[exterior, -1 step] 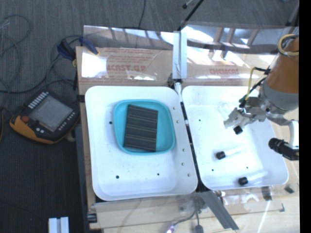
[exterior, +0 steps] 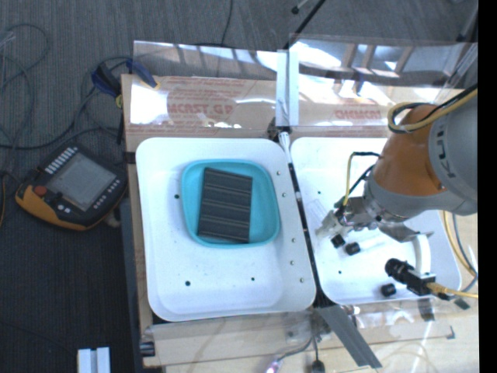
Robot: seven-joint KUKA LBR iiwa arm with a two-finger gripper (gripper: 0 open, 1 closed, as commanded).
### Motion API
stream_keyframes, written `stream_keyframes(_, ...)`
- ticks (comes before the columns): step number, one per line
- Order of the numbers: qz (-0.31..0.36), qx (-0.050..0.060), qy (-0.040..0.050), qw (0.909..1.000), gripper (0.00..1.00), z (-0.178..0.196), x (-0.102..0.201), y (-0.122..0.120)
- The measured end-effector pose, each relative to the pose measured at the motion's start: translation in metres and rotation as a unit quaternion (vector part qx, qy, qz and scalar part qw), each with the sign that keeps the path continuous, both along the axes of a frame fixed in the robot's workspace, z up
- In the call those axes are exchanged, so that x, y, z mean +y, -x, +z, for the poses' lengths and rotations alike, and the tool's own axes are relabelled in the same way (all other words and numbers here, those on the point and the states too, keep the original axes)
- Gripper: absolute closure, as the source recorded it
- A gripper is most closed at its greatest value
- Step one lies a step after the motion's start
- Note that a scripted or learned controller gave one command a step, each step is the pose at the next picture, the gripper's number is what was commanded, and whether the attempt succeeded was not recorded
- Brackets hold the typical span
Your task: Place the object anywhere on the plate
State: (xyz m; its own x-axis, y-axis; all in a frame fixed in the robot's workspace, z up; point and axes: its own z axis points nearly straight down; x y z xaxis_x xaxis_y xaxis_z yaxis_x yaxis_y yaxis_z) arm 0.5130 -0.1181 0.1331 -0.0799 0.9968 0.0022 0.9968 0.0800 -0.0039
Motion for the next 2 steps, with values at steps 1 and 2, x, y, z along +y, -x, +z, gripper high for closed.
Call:
stream_keyframes(1,-0.003,0.0,0.0027,1.0,0.0,0.001,-0.004,0.0)
stream_keyframes(2,0.012,-0.001,0.0018,0.9999,0.0,0.032,-0.076,0.03)
